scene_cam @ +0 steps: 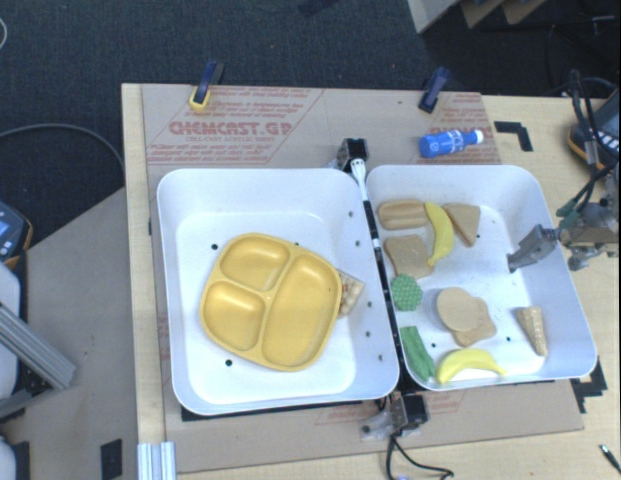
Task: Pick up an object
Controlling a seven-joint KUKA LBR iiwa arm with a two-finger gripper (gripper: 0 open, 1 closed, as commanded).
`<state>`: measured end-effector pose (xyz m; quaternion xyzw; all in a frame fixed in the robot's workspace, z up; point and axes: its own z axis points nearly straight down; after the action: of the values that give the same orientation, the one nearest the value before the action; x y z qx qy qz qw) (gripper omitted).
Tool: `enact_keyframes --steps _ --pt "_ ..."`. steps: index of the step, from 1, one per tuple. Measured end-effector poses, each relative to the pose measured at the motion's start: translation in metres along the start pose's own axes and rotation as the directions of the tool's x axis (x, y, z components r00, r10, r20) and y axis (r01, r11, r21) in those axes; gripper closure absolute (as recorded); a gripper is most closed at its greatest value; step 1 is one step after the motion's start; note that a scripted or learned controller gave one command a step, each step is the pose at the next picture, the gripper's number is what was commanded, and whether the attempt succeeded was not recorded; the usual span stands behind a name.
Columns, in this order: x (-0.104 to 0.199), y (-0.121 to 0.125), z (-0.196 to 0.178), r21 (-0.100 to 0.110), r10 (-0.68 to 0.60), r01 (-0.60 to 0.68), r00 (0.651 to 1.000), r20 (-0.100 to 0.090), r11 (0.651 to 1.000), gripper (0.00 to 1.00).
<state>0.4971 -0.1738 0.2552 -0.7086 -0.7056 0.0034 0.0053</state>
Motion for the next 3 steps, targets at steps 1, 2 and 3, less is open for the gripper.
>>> enact_keyframes --steps 1,2,3 --pt "0.001 0.002 -0.007 -0.013 -0.004 0.004 1.000 0.003 1.000 0.00" --pt "-0.003 0.002 0.036 -0.008 -0.003 0.003 1.000 0.001 1.000 0.00" --pt "0.006 -0.003 0.085 -0.009 -0.004 0.004 1.000 0.000 1.000 0.00"
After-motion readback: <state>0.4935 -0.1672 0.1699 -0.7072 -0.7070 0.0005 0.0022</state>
